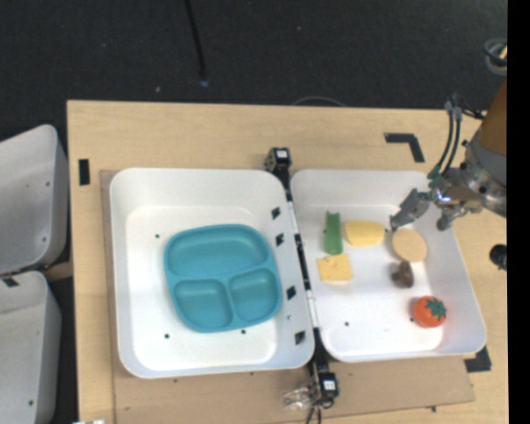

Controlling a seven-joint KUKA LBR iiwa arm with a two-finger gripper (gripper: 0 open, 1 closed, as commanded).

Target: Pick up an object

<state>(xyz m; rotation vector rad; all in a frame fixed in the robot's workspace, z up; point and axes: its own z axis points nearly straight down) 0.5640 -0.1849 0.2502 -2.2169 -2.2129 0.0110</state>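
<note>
**Open gripper over the right bin's far right side**

The gripper [428, 212] hangs above the right bin [371, 343] near its right edge, its two fingers spread wide with nothing between them. One finger [409, 210] reaches toward the bin's middle; the other sits closer to the right wall.

Just below the fingers lies a round tan piece [411, 246], and a small dark brown piece [403, 276] lies just beside it toward the near edge. A red tomato toy [428, 312] sits toward the bin's near right corner. Toward the bin's centre lie a pale yellow oval piece [364, 234], a yellow cheese-like wedge [336, 268] and, nearer the left wall, a green strip [334, 233].

The left bin [141, 193] holds a teal divided plate [221, 276] at its middle, with one large section and two small ones.
</note>
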